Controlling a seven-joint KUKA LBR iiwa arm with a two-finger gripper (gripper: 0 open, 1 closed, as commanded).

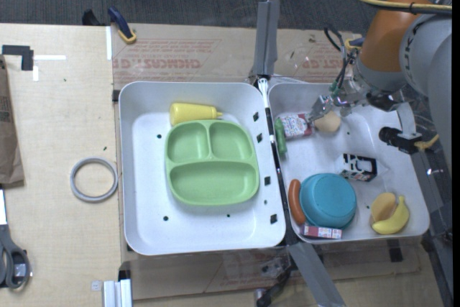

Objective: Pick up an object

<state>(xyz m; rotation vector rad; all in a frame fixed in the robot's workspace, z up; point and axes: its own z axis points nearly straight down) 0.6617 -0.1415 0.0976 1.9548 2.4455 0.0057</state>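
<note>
Gripper [325,110] low in right bin [402,223], just above-right of snack packet [293,126], touching tan ball [328,124]; grip state unclear. Best: centre over ball, descend straight, close gently.

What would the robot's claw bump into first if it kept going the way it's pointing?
Most likely the small round beige object, which sits just past the gripper in the right white bin. From this slanted view I can't tell how high the gripper is above it.
</note>
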